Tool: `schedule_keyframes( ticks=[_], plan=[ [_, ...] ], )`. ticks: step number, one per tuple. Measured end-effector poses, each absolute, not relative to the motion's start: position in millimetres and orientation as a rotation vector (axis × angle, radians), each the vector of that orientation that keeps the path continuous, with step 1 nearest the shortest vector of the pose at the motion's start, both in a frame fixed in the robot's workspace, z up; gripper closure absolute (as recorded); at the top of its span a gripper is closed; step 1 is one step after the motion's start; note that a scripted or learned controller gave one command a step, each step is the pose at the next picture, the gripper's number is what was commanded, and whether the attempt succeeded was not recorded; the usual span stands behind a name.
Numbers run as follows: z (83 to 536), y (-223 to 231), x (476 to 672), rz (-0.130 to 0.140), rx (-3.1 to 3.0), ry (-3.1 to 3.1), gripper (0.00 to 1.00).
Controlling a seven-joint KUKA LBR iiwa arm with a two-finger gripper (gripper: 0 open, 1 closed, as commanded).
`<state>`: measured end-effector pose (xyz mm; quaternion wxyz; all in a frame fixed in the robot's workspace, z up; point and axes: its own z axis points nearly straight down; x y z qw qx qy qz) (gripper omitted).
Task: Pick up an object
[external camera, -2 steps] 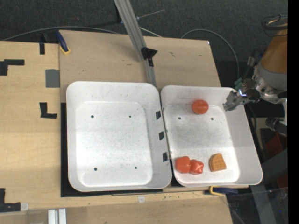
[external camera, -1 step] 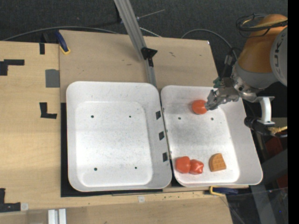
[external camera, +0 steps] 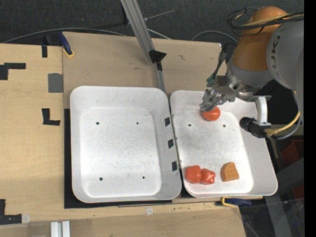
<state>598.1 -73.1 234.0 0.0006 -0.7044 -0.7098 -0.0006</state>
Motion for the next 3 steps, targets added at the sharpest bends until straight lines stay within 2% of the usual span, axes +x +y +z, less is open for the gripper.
schedule_keyframes(
  ticks=[1, 3],
  plan=[
    [236, -21, 598.1, -0.001, -2.212, -2.228, 1.00],
    [224, 89, 628.1, 0.001, -2.214, -2.227, 1.00]
  ],
)
